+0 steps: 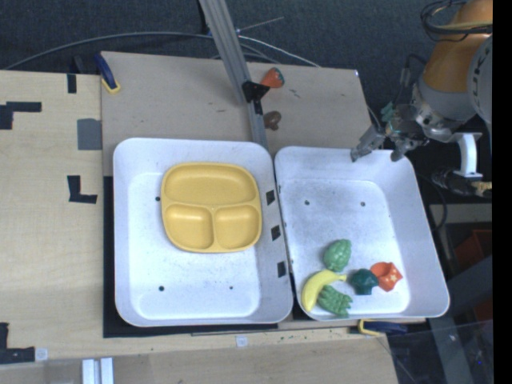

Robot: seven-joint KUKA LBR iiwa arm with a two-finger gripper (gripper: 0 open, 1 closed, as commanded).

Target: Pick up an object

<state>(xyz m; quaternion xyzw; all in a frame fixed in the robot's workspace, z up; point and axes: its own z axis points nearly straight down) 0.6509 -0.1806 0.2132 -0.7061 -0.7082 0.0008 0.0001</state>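
Note:
Several small toy foods lie in the front right corner of the right bin: a green round piece, a yellow banana, a light green bumpy piece, a dark teal piece and a red-orange piece. My gripper hangs over the bin's far right rim, well away from the toys. Its two fingers point down and stand apart, with nothing between them.
The left bin holds a yellow three-compartment plate. A grey pole rises from a black clamp at the bench's back, between the bins. Cables and arm hardware crowd the right edge.

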